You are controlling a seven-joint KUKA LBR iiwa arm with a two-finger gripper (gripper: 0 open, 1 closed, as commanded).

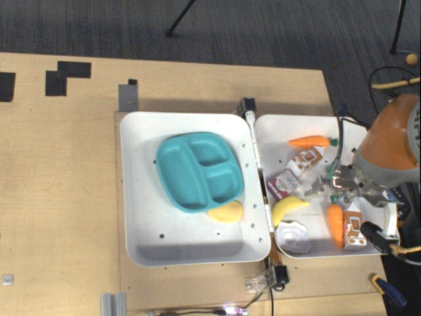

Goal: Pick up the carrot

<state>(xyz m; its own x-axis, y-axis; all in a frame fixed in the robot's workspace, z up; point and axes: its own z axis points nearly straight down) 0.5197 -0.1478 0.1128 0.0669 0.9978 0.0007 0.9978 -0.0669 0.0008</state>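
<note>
1. Nearest the lower edge, a clear plastic clip [262, 282] and a small black part [281, 274] lie on the wooden worktop [59, 196], just below the gap between the two bins.
2. Left bin [141, 242]: a teal divided plate [198, 170] lies tilted near the middle. A yellow piece [225, 212] touches the plate's lower right edge.
3. Right bin [299, 250]: a white cup [293, 235] sits in the near left corner. A banana [288, 207] lies just above it.
4. A carrot [335, 225] lies near the bin's near wall, its length running front to back. A small orange-and-white packet [353, 229] lies touching its right side.
5. The claw [337, 184] hangs just above the top end of this carrot. The arm [393, 143] enters from the right, with its orange band above the wrist. Whether the claw's tips stand apart or together cannot be told; the wrist hardware hides them. Nothing can be seen gripped in it.
6. A crumpled purple-and-white wrapper [284, 183] lies left of the claw, near the bin's left wall. A brown-and-white packet [306, 157] lies beyond it.
7. A second carrot [309, 141] lies crosswise near the far wall of the right bin, green tip to the right, well apart from the claw.
8. Farthest back, black patches [66, 76] mark the worktop at the upper left, with grey carpet [263, 25] beyond.
</note>
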